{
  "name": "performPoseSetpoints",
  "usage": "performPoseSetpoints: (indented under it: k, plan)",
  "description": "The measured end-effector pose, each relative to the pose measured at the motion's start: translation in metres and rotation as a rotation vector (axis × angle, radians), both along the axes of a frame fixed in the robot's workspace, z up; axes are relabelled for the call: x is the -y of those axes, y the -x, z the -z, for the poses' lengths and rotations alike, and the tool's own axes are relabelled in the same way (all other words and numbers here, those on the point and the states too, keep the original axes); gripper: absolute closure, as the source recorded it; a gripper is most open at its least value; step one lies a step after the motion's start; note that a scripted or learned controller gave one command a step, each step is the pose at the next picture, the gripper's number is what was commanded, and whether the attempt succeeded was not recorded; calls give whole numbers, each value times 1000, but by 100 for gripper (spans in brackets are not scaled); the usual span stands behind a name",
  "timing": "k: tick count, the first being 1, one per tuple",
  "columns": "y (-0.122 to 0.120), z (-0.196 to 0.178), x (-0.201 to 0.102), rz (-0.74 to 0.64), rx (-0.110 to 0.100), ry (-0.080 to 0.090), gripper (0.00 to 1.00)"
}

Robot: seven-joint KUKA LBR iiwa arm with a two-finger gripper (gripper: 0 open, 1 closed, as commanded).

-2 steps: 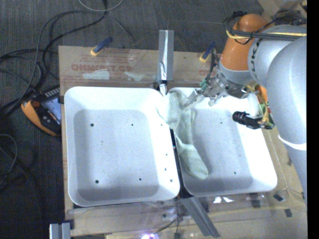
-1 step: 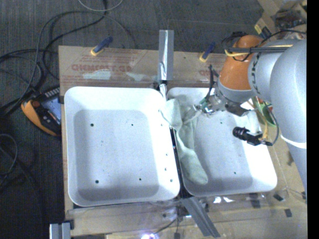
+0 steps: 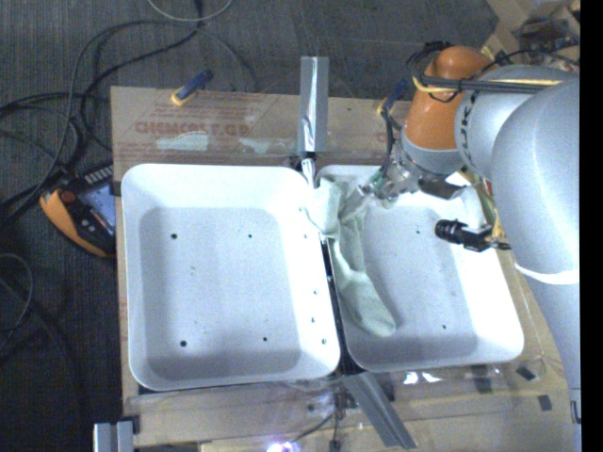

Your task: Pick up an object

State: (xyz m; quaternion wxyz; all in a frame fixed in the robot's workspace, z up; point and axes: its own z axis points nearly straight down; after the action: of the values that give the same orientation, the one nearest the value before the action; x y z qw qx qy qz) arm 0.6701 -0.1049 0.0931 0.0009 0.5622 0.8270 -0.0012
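My tool (image 3: 384, 185) sits at upper centre-right of frame, over the right bin (image 3: 471, 337), touching the pale green cloth (image 3: 358, 271) top end. Can't tell its state. Cloth lies along that bin's left wall.

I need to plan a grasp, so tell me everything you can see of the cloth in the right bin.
The cloth is pale greenish-white, soft and limp, like a thin rag. It lies crumpled along the left wall of the right bin, stretching from the far left corner down toward the middle of the floor, where it ends in a rounded fold. Its upper part bunches up against the rim between the bins. The gripper sits at its upper end, seemingly touching it.
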Motion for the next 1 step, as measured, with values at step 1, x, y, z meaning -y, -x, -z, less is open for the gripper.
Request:
performPoseSetpoints:
  k: [1]
  plan:
    - [31, -1, 13, -14, 18, 0, 0]
